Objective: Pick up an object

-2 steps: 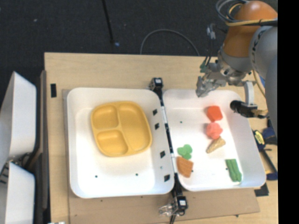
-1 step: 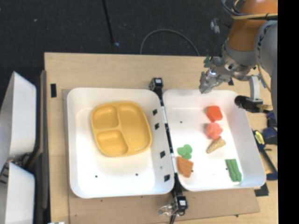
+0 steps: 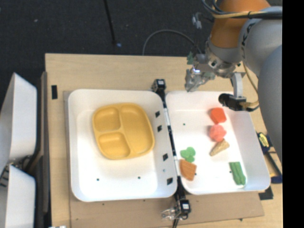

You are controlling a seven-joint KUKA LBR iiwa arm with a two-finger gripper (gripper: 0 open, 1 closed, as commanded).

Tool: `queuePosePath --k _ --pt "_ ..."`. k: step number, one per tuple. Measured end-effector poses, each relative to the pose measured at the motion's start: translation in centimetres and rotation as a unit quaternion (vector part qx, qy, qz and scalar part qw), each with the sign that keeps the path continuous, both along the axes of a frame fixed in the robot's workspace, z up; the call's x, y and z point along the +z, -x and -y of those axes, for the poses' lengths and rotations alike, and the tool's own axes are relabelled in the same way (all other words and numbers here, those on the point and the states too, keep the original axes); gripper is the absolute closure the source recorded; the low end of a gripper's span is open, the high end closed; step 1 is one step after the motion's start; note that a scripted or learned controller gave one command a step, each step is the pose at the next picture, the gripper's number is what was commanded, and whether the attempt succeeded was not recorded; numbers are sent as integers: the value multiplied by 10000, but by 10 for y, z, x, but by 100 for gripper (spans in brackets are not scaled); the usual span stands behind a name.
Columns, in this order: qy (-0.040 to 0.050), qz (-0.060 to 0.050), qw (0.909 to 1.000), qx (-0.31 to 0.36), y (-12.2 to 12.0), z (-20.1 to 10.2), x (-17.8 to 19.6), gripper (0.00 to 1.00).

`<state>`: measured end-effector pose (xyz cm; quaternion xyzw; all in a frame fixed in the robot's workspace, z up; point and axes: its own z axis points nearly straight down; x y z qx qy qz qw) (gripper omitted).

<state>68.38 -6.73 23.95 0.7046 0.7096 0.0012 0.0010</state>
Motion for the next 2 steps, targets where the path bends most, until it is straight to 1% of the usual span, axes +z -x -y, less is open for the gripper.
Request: queuePosePath --k 1,2 --pt "-4 -10 10000 2 9 -57 6 100" --pt "2 -2 10000 -4 -1 -101 6 100"
